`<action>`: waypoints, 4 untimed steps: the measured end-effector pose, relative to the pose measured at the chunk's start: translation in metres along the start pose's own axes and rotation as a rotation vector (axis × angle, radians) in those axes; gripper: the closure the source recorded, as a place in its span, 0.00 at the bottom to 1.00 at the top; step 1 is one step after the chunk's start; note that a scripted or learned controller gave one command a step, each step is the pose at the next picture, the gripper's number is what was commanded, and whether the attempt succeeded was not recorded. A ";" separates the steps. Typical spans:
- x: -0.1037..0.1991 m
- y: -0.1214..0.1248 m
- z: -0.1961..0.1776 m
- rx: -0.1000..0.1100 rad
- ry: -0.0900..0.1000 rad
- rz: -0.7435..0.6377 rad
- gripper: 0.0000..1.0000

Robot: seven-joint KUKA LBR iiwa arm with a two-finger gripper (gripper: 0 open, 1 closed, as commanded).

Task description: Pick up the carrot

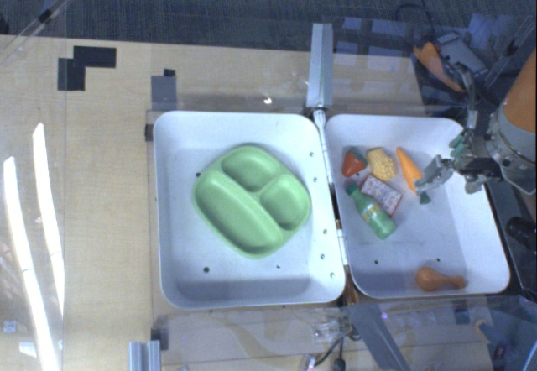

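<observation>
Camera view: the carrot (pixel 408 168) lies in the right bin (pixel 478 231), in its upper middle part, tilted with its thin end toward the lower right. Just left of it sits a corn cob (pixel 382 164), and left of that a red pepper (pixel 353 164). Below the corn lies a small box (pixel 382 192), and a green bottle (pixel 372 214) lies slantwise beside it, touching it. An orange drumstick-like toy (pixel 438 279) rests near the bin's front wall, well apart from the rest.

The gripper (pixel 432 180) hangs just right of the carrot; its fingers (pixel 428 186) stand apart with nothing between them, and whether one tip touches the carrot cannot be told.

The left bin (pixel 180 277) holds a green divided plate (pixel 252 200) near its middle.
</observation>
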State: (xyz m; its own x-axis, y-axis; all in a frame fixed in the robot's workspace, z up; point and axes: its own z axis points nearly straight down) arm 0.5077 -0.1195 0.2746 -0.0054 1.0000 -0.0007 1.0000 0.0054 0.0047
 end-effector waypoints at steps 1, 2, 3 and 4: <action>-0.028 0.056 0.065 -0.001 0.000 -0.465 0.00; -0.026 0.094 0.170 -0.021 -0.008 -0.359 0.00; -0.024 0.097 0.158 -0.026 -0.007 -0.361 1.00; 0.076 0.105 0.075 -0.004 0.000 -0.423 1.00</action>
